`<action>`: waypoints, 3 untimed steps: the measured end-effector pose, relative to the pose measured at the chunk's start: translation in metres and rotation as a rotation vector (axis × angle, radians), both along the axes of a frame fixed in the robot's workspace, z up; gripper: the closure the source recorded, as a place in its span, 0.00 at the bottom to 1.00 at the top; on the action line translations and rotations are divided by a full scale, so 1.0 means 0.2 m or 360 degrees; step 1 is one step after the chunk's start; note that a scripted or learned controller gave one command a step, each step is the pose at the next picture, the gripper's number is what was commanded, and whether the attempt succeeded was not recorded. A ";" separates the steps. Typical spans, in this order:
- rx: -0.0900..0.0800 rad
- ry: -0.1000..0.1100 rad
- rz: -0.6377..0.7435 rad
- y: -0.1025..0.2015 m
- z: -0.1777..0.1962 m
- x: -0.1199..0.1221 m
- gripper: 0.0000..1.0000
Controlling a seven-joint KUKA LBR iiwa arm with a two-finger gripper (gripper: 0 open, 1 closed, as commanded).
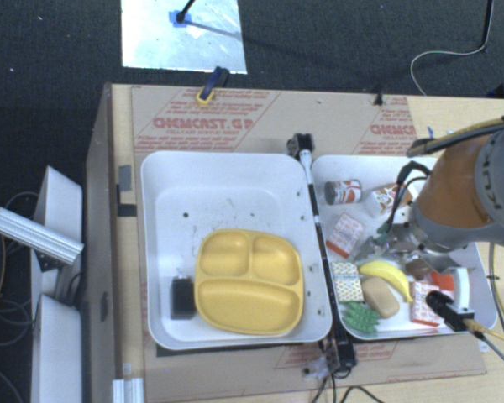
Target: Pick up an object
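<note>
My gripper [380, 246] hangs low over the middle of the right bin [323, 225], on the grey arm with its orange band [458, 193]. Just below it lies a yellow banana [386, 279], with a tan potato-like lump [380, 298] beside that. A red and white packet [344, 233] lies just left of the gripper. A small red and white can [344, 192] lies on its side at the bin's far end. A green toy [360, 317], a checkered packet [346, 280] and a red box [422, 306] fill the near end.
The left bin [164, 225] holds a yellow divided plate [250, 280] and a small black block [182, 297] at its near left. A divider rail [315, 225] separates the bins. Cardboard [235, 116] lies under both.
</note>
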State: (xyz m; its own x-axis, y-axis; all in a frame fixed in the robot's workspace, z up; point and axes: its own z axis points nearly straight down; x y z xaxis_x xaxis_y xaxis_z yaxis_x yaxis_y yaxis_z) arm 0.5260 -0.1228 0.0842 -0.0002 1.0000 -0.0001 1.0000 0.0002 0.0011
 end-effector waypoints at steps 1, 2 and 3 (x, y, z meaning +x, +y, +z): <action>0.0001 0.0010 0.0001 -0.03 0.00 0.55 0.00; -0.0003 -0.0007 0.0004 -0.21 0.33 0.72 0.00; -0.0003 -0.0003 0.0003 -0.36 0.37 0.63 0.00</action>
